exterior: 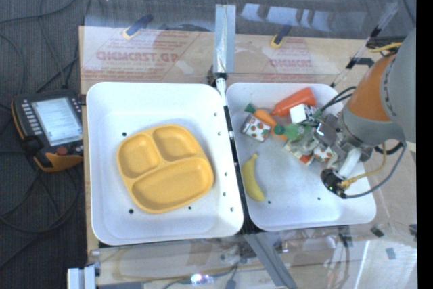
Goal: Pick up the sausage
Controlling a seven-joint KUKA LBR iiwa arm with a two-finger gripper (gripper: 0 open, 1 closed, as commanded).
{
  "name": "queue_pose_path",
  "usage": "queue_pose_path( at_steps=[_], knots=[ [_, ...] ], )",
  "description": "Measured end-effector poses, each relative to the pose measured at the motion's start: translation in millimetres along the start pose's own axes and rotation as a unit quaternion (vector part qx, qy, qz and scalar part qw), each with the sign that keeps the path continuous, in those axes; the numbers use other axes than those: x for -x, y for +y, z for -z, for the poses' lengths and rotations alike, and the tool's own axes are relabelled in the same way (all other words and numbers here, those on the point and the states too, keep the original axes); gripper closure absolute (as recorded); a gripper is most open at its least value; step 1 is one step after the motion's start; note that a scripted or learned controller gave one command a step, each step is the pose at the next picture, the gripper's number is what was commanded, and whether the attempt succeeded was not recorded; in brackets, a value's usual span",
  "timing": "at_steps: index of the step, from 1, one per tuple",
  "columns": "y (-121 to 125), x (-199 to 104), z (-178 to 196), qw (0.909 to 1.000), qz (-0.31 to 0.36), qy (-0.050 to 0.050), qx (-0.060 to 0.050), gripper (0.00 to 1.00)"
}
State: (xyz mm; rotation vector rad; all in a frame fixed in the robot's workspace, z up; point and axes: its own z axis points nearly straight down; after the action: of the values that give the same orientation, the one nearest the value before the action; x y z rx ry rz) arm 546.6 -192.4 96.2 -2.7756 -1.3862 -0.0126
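The end effector (316, 139) is down in the right bin (298, 203), at about three o'clock of it, buried among the toys; whether it grips anything I cannot tell; the grey arm (379, 101) with its orange band comes in from three o'clock. Two white bins sit side by side on the table (155, 57); the left bin (101, 166) carries one yellow divided plate (166, 167) with three compartments. In the right bin, one banana (254, 179) lies at six o'clock of the pile; one small patterned carton (255, 128) at nine o'clock; one carrot (265, 116) just beside it; one reddish-orange sausage (293, 101) at twelve o'clock, tilted, just beside the clutter. Green and white pieces crowd the wrist, too tangled to name; a pendant (49, 125) rests off the table at nine o'clock.
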Motion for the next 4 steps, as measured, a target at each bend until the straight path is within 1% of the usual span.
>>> queue_pose_path(
  at_steps=[1,2,3,4],
  knots=[
    [-19,13,1,0.9995,0.022,0.005,0.023,0.00],
    [-19,13,1,0.9995,0.022,0.005,0.023,0.00],
    [85,-59,109,0.9985,0.051,-0.016,0.015,0.00],
    [100,-50,45,0.9980,0.059,-0.016,0.013,0.00]
  ],
)
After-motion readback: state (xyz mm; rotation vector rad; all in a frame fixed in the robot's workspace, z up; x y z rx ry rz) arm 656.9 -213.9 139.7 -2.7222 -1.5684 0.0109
